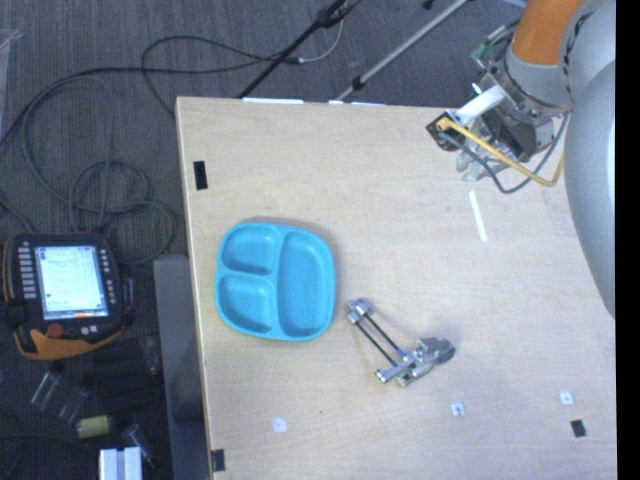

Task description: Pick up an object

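In the camera view we see a pale wooden bench [400, 168] reaching from the middle of the frame to its right side, with dark carpet [90, 78] round its left and far edges. A blue plate [277, 281] with three compartments lies flat on the bench's left half, rounded at the corners and clear of the edges. Just to the right of it, and a little nearer the camera, lies a metal tool [397, 346]: two thin rods run at a slant from a small head close to the plate down to a grey block at the other end. The tool and the plate do not touch. The grey arm [590, 78] with its orange band [548, 13] enters at the top right, and its claw [478, 156] hangs over the bench's far right part, well apart from both plate and tool. We cannot tell whether the claw is open or closed, and we see nothing in it. A short white strip [479, 216] lies on the bench just below the claw. On the floor to the left sits a handheld control screen [65, 283] among loose black cables [60, 138].
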You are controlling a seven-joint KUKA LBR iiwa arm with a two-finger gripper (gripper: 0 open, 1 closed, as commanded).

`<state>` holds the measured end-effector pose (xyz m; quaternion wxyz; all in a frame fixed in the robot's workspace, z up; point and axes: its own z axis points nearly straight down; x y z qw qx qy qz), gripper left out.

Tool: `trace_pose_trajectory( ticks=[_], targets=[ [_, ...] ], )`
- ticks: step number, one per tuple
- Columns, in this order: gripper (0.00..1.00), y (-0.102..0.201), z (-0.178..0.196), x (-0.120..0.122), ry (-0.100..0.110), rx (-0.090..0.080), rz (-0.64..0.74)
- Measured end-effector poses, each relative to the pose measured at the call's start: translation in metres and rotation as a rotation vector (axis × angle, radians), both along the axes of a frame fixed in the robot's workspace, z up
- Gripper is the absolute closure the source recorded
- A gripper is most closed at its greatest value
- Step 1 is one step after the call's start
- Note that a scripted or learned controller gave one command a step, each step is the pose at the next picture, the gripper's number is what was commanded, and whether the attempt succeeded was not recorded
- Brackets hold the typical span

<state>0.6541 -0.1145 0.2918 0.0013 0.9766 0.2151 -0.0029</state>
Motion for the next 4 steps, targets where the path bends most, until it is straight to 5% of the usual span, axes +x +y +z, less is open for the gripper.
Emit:
trace_pose_trajectory(
  ticks=[1, 2, 3, 4],
  targets=[
    [1.0, -0.034, 0.039, 0.004, 0.0, 0.005, -0.227],
    [1.0, -0.084, 0.054, -0.041, 0.001, 0.001, -0.041],
    [1.0, -0.109, 0.069, -0.049, 0.001, 0.003, 0.203],
    [0.0, -0.109, 0.069, -0.049, 0.002, 0.003, 0.203]
  ],
)
